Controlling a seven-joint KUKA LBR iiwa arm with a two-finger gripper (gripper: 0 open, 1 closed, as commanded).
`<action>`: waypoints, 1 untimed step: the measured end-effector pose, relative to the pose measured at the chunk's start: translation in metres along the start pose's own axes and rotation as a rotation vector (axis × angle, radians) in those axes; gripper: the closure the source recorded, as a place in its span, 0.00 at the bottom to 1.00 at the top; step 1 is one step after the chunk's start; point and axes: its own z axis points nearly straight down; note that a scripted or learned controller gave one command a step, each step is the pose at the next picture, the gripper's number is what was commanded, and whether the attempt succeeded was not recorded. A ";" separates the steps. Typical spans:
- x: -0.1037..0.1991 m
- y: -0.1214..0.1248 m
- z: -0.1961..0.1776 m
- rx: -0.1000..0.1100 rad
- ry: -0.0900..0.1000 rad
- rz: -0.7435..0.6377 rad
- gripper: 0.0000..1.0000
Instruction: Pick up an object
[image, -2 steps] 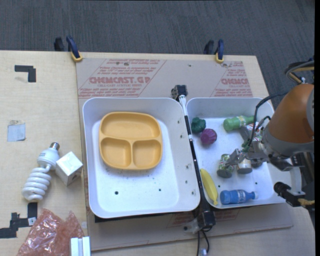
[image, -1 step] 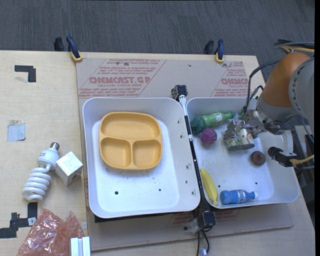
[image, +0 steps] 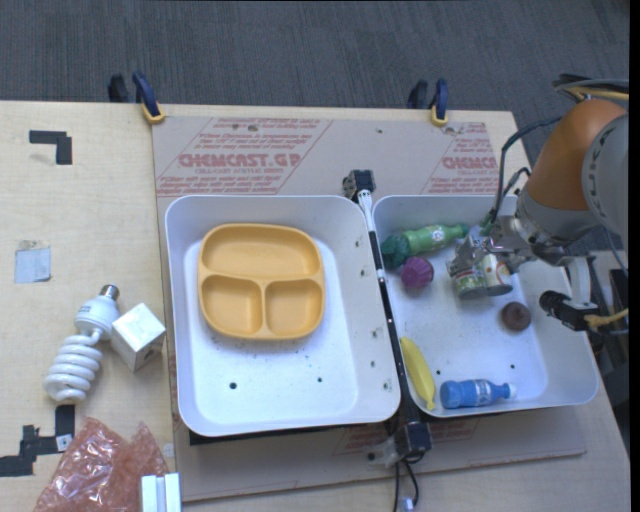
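While the grey arm with its orange band reaches in from my right, I see its metal two-finger gripper low over the far part of the right white bin, and from this angle I cannot tell whether it is spread or closed; nothing sits visibly in it. Just left of the gripper lies a green plastic bottle on its side along the bin's far wall, with a round magenta ball touching or almost touching it on the near side. A small dark brown round object rests near the gripper, toward the bin's right wall. Along the near left edge of that bin lies a yellow banana, and just beside its lower end a blue plastic bottle with a white cap on its side. The left white bin holds a yellow three-compartment plate. On the bench to the left I see a white spiral light bulb beside a white cube.
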 end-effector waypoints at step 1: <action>-0.016 0.014 -0.194 -0.001 0.000 0.001 1.00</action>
